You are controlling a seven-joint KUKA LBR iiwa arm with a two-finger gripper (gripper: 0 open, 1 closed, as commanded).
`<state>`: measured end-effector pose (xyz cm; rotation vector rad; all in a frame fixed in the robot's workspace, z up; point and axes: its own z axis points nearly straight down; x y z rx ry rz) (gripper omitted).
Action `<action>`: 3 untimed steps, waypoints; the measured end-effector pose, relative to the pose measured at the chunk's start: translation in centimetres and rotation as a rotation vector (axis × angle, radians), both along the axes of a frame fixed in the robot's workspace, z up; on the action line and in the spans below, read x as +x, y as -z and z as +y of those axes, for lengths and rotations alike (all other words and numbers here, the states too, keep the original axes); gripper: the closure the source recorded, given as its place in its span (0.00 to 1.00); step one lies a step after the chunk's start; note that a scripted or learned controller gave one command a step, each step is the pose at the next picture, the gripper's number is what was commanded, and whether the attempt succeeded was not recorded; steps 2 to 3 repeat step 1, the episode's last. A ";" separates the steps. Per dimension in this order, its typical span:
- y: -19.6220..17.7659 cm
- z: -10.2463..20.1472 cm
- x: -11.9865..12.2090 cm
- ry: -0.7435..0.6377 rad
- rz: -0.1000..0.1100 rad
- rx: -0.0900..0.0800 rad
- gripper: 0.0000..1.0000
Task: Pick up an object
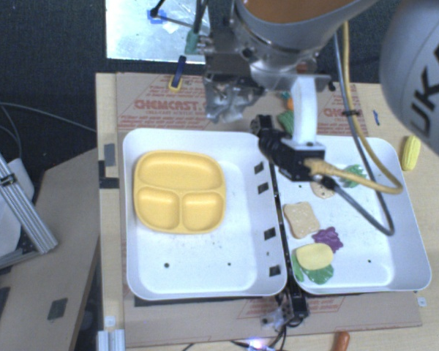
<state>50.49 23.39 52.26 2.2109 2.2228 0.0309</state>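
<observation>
Arm (307, 6): reaches in over the far edge of both bins.
Gripper (227, 107): above the cardboard behind the left bin (205, 276); finger state cannot be told.
Left bin: yellow divided plate (179, 191).
Right bin (395, 269): bread slice (301, 219), purple grapes (327, 237), yellow piece (314, 255) on a green leaf (318, 274), near the divider.

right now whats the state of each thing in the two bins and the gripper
yellow divided plate: flat and upright in the left bin, compartments bare
toast slice: lying flat in the right bin
purple grapes: lying beside the toast
yellow piece on green leaf: resting near the bin's front
corn cob: at the right bin's far rim
gripper: above the bins' far edge, nothing visibly held
</observation>
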 end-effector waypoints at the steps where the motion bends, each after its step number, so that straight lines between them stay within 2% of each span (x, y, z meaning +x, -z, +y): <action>1: -1.4 -5.0 4.9 0.010 0.013 -0.009 1.00; 3: -1.4 -5.0 4.9 0.010 0.013 -0.009 1.00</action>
